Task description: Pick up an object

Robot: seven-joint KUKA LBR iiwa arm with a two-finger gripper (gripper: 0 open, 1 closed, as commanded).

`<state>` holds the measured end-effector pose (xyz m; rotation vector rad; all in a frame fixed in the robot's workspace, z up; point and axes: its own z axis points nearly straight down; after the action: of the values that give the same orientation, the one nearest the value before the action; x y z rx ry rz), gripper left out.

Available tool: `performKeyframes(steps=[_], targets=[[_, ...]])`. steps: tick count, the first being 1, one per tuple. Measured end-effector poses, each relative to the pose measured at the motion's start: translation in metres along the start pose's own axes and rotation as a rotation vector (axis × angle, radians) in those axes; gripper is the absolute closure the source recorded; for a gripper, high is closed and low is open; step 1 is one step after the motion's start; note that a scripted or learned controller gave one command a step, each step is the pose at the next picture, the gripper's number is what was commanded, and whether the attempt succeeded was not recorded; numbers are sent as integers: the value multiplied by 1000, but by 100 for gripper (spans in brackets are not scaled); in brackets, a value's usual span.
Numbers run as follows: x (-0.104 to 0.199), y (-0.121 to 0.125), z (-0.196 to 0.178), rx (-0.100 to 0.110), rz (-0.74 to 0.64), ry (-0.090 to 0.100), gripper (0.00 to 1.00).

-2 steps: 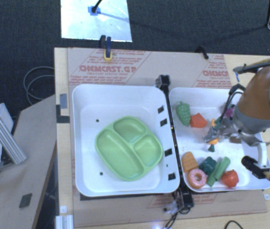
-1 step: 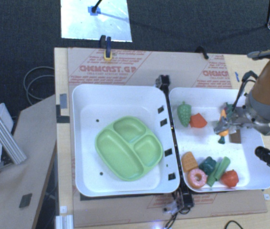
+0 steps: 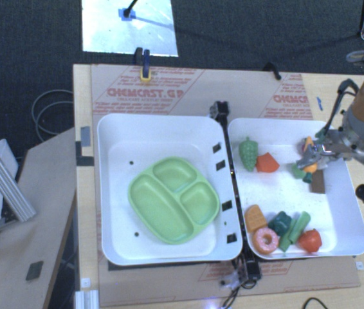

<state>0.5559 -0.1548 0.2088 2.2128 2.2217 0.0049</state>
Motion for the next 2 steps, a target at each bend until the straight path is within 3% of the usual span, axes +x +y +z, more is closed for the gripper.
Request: performKeyframes(steps=[1, 2], targets=[[0, 1, -17, 3, 0, 1, 100], [54, -7, -22, 5, -5, 4, 100]])
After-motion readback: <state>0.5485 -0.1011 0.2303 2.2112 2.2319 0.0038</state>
